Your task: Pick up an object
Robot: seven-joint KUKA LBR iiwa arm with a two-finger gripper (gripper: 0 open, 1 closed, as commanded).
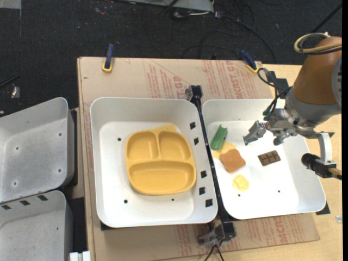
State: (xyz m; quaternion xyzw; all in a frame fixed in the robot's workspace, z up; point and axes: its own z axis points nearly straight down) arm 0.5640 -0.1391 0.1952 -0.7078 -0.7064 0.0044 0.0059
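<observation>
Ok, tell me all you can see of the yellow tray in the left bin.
The yellow tray looks like moulded plastic, rounded at the corners, with three compartments: two small ones at the far side and one long one nearer the camera. All three look bare. It lies flat, slightly skewed, near the middle of the left bin, resting on the floor and apart from the walls.

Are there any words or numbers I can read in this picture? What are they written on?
Red printed lettering runs across the brown board under the two white bins, near its far and near edges; it is tilted and too blurred to read.
No words or numbers show on the yellow tray, the bins or the arm.
</observation>
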